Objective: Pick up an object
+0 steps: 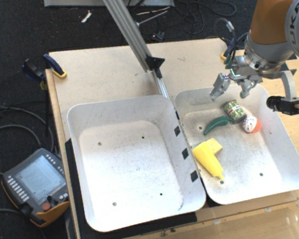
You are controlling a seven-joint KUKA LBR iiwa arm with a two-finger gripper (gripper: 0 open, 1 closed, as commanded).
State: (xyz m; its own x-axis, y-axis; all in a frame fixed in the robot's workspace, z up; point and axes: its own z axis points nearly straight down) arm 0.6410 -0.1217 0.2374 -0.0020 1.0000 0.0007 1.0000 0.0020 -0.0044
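Camera view: with jaws spread and empty, gripper should descend squarely over the green-labelled cylindrical can, then close.

- One camera covers the scene. It is mounted above the bench and looks down at a slant, not straight down.
- The view faces the bench's long side; the far edge lies toward the top of the frame, the near edge toward the bottom.
- Both white bins fall inside the frame: the left bin and the right bin, side by side.
- The standoff is moderate. The whole bench top fits, with dark floor visible left and beyond.
- The arm enters from the right edge, cropped at the frame border.
- A slanted metal pole crosses the upper middle.
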